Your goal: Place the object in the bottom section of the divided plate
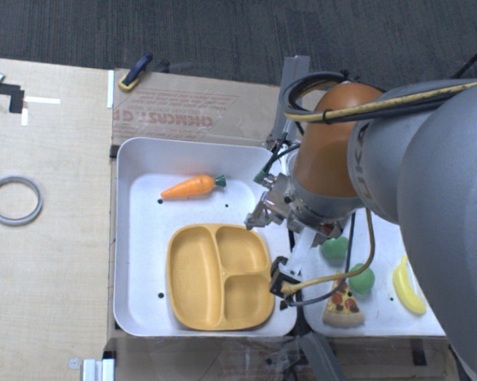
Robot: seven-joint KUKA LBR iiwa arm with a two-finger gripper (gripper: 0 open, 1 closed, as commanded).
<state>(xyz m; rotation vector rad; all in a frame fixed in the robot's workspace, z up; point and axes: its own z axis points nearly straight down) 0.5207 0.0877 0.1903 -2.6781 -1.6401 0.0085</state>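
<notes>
The arm is in from the right, its grey bulk and orange band hanging over the seam between the two bins. The tool (268,206) sits low over the right edge of the left bin (136,243), just past the far right corner of the yellow divided plate (192,272). From where I'm standing the wrist blocks the view, so I cannot tell how far open the tool is, and I see nothing gripped in it.

The toy carrot (191,187) is lying on the left bin's floor, beyond the plate. Its green tip points toward the tool, and it is near the tool but apart from it. It's clear of the plate too. The plate itself rests flat toward the near side of that bin, one long section on the left and two smaller ones on the right.

Over in the right bin (381,313) there are two green pieces (335,249), a toy pizza slice (343,307) and a banana (409,287). A roll of tape (12,199) lies out on the surface (41,293) to the left.
</notes>
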